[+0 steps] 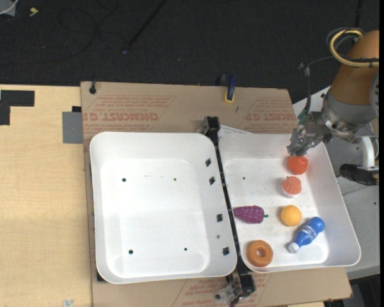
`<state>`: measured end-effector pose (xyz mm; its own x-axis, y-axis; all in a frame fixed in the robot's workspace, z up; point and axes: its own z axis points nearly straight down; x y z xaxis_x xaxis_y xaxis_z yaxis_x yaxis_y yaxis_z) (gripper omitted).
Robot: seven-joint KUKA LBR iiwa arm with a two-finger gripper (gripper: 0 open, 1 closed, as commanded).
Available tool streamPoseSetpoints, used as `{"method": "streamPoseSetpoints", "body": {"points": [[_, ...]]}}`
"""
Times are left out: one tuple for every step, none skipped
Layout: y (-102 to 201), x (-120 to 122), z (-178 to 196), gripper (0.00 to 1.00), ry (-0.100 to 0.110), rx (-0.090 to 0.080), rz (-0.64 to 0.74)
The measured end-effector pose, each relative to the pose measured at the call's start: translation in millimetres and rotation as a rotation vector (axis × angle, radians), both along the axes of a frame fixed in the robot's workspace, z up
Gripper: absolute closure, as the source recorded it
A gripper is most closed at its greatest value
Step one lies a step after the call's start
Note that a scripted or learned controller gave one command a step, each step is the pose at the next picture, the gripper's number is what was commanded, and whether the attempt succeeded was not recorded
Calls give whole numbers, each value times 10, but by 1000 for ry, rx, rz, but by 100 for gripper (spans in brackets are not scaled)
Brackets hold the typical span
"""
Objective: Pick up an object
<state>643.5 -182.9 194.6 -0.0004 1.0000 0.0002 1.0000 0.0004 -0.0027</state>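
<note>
Tomato (297, 165), red and round, sits at the far end of the right bin (343, 235), w/ the arm (353, 82) reaching over that rim and the gripper (299, 147) just above it, touching or nearly so. Can't tell from here how the gripper is set. Nearer than the tomato lie a blue bottle (307, 233), donut (260, 252), purple grapes (249, 213), orange (291, 215) and pink fruit (291, 186); risk imo: round tomato rolls off toward the pink fruit if pinched off-centre.
</note>
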Motion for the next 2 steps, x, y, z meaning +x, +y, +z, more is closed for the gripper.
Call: {"method": "streamPoseSetpoints", "body": {"points": [[217, 13, 1169, 100, -9, -2, 2], [-275, -1, 818, 100, 1, -1, -3]]}}
